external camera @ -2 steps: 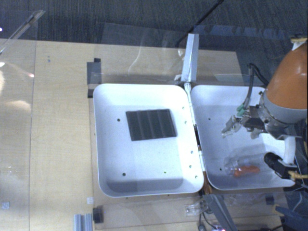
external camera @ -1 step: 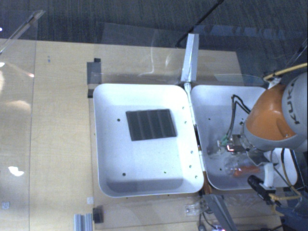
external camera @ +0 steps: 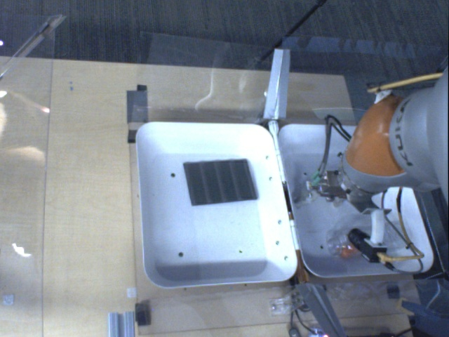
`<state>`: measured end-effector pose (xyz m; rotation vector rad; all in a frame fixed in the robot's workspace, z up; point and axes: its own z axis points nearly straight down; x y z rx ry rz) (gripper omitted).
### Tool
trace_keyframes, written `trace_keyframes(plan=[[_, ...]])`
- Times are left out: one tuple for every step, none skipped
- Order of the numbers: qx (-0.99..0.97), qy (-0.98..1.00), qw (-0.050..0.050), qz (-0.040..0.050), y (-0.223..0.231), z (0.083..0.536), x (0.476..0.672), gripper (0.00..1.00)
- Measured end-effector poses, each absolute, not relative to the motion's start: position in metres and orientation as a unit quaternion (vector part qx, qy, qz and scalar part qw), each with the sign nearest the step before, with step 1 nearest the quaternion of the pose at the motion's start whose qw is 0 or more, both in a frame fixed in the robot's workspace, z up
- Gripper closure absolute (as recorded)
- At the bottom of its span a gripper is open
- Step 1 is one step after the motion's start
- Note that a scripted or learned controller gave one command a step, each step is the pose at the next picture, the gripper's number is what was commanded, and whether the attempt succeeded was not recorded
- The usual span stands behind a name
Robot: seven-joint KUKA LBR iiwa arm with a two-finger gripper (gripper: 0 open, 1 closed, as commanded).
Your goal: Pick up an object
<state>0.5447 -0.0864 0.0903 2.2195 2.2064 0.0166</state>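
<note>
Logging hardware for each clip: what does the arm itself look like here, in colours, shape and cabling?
The arm is bulky and rounded, light grey, with a glossy orange band above the wrist. Black cables run down beside it towards the wrist. Lower down there is a white part and thin yellow cable looping over the right bin.

Bench top (external camera: 77, 209): pale wood-grain finish, matt, smooth; we note clear glossy sheeting over its far-left part catching glare. Left bin (external camera: 158, 251), well away from the arm: white plastic, smooth, soft sheen on the rim. Dark ribbed panel (external camera: 220, 182) on its floor: matt, ridged. Right bin (external camera: 302, 146), under the arm: same white plastic, with crinkled clear film near the wrist that looks glossy. Arm (external camera: 421, 142): grey shell, smooth, satin; orange band (external camera: 372, 146) glossy. Divider post (external camera: 278, 90) beyond the arm: brushed metal. Floor (external camera: 175, 5): dark, rough, carpet-like weave.
</note>
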Motion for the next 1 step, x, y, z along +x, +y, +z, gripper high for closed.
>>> trace_keyframes(plan=[[0.721, 0.693, 0.005, 0.0044, -0.0847, 0.0893, 0.5992, 0.00]])
